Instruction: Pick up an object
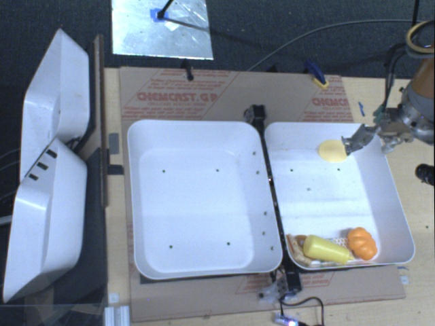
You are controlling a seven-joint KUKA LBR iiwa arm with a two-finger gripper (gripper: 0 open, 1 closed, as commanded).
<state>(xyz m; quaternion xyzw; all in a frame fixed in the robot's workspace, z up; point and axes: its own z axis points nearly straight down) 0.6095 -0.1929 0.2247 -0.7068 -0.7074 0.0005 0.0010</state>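
A: The gripper [355, 143] sits at the upper right of the right bin [401, 216], its dark tip just at the edge of a pale yellow disc [332, 151]. I can't tell whether it is released or clenched, and nothing shows as being grasped.

B: Start from the near edge, then. What's down there?

A: In the near corner of the right bin, a yellow corn-like piece [327, 248] lies beside a small orange pumpkin-like toy [362, 243], the two touching or nearly so, with something flat and netted half under them. The left bin [139, 202] sits alongside, the two joined at a dark centre seam.

B: And the likely target?

A: I'd judge the pale disc. It rests against the far wall of the right bin, well apart from the near cluster, and the tool is already beside it.

B: How should it go in?

A: The disc looks flat and thin, so a side approach may only push it along the floor or up the sloped wall. Better to centre over it, come straight down, and close across its width. The wall close behind it leaves little room, so the risk is clipping the rim.

B: Beyond that?

A: Cardboard [177, 94] under the bins, then a shiny metal sheet [160, 19] on dark carpet.
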